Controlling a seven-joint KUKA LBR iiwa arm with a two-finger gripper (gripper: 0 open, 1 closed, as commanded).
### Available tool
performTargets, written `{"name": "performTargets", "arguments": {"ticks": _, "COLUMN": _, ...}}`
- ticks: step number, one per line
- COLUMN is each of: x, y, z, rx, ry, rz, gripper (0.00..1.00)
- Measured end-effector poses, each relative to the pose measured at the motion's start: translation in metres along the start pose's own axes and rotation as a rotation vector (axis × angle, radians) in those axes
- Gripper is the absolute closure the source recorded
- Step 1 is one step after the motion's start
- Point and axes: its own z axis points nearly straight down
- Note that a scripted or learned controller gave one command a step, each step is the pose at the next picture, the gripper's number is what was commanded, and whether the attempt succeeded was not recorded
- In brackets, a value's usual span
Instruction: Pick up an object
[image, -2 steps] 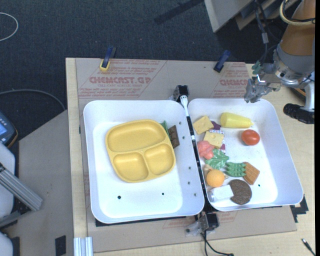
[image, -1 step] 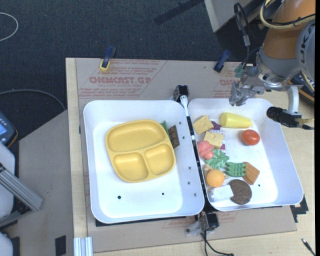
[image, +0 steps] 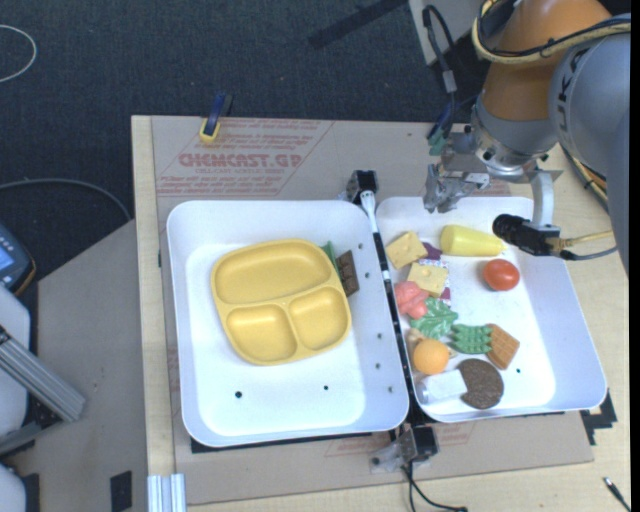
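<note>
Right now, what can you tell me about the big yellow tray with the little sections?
The yellow divided tray looks like smooth, slightly shiny plastic with rounded corners. It has three compartments: one long one along the far side and two smaller ones nearer the camera. It lies flat and a bit turned in the left white bin, right side up. A small brown piece and a bit of green sit against its right edge.

white bins – 2 | yellow divided tray – 1 | tomato – 1 | orange – 1 | cheese wedges – 2
</note>
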Motion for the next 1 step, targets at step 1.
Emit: {"name": "performTargets", "arguments": {"ticks": 1, "x": 0.0639, "y": 0.0024, "z": -0.0058, "rx": -0.004, "ry": -0.001, "rz": -0.001, "gripper": 1.00}}
